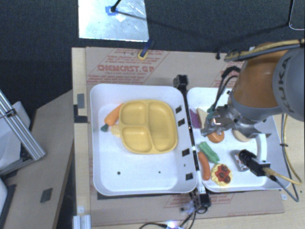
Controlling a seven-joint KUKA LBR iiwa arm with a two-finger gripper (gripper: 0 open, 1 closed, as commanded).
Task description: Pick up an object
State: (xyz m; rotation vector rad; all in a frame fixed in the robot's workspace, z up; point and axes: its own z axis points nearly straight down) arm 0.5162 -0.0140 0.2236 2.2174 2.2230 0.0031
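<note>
Right bin (267,182): gripper (213,126) over tomato (217,136), contact unclear.

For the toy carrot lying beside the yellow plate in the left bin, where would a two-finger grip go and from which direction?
Grip the carrot across its orange body near the middle, coming straight down from above. It lies flat and slanted against the yellow plate, so the fingers should probably close across its narrow width, one slipping in on the plate side.

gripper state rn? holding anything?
Gripper: low in the right bin, just above the orange toy; open, shut or holding cannot be told.
</note>
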